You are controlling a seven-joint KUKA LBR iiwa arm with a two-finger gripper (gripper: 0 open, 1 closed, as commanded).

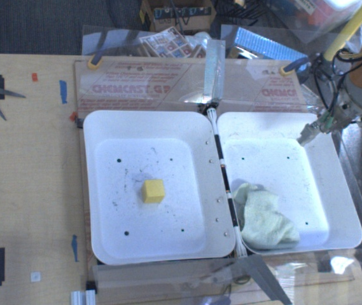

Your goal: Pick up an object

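Observation:
A small yellow cube (pixel 154 191) lies on the floor of the left bin (pixel 104 132), a little below its middle. A crumpled pale green cloth (pixel 264 216) rests in the right bin (pixel 333 189), against its near left corner and close to the divider between the bins.
A clear plastic panel (pixel 168 84) with red lettering stands behind both bins. Black cables and a small grey metal piece (pixel 310 133) hang over the right bin's far right corner. Wooden bench top (pixel 28 170) stretches to the left, with blue tape marks.

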